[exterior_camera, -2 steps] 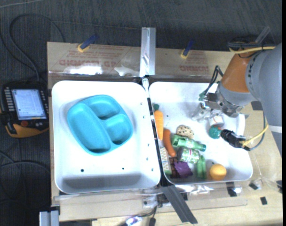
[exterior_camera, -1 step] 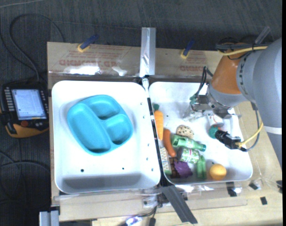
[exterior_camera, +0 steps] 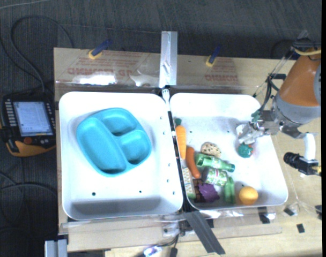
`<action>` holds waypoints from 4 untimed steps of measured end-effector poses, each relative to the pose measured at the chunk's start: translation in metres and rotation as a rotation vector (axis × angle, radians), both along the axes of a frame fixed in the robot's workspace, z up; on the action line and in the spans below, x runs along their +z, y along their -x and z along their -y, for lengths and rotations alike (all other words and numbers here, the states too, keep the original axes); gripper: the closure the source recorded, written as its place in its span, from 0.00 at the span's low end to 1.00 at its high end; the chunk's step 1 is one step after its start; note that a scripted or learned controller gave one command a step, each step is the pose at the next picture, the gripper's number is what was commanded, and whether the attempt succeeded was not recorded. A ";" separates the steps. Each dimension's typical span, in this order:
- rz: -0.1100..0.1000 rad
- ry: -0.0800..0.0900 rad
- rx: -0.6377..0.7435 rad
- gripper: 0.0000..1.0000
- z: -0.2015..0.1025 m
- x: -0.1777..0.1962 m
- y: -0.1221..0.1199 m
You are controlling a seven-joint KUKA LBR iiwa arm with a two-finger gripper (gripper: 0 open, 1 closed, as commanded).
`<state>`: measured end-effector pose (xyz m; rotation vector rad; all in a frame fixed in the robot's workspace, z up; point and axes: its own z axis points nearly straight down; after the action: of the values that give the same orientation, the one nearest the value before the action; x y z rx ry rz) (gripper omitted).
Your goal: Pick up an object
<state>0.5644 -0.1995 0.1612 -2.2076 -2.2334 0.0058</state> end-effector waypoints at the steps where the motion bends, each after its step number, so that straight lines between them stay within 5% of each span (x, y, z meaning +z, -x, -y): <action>1: 0.002 -0.012 -0.035 0.00 0.005 -0.065 0.012; 2: 0.001 0.001 -0.093 0.00 -0.006 -0.007 -0.075; 3: 0.015 0.000 -0.151 0.00 0.014 -0.070 -0.024; 4: -0.007 0.008 -0.289 0.00 -0.024 -0.071 -0.078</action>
<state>0.6421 -0.1752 0.0898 -2.5064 -1.8922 0.0214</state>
